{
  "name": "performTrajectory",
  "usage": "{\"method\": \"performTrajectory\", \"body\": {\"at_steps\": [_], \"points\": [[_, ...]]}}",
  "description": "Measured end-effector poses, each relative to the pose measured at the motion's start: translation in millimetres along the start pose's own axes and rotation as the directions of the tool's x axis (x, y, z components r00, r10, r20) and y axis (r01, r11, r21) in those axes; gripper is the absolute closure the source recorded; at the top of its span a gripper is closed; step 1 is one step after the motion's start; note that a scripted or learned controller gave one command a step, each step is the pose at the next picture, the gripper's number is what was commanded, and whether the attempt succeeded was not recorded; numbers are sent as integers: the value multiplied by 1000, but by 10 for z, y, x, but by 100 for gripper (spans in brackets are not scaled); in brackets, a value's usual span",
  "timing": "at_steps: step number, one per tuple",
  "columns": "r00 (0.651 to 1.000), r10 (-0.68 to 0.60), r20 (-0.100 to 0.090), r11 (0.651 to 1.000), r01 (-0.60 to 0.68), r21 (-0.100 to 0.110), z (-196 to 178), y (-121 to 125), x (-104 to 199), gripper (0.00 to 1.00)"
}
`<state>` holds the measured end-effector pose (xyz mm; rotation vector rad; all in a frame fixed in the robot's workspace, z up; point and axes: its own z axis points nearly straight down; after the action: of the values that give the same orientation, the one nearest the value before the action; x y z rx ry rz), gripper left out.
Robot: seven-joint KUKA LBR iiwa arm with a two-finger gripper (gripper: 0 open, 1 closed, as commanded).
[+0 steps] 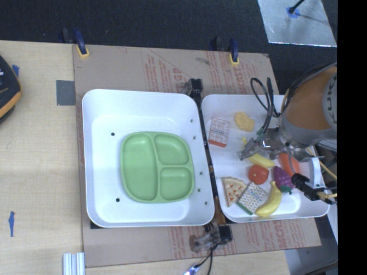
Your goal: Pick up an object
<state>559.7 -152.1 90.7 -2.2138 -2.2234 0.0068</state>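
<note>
A wooden bench (34, 171) carried a sheet of brown cardboard (143, 67) clamped at its far edge, with dark floor beyond. On the cardboard sat 2 shallow white bins side by side. The left bin (97, 105) held a green plate (156, 166) with 3 compartments. The right bin (221, 105) held toy food: a small red-and-white carton (219, 132) near its left wall, a yellow piece (244, 121) just beyond it, a pizza slice (232, 189) beside a patterned card (252, 197), a tomato (258, 174), a banana (272, 200), purple grapes (282, 177) and an orange carrot (289, 164). The gripper (252, 149) hung low over the bin's middle, just above the tomato. Whether it was spread or pressed together could not be told.
</note>
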Motion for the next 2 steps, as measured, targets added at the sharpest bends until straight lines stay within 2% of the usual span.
{"method": "performTrajectory", "body": {"at_steps": [1,2], "points": [[1000,-1,0,1000,1,-2,-6,-314,12,0],[1000,-4,1,1000,4,-1,-108,-315,0,100]]}}
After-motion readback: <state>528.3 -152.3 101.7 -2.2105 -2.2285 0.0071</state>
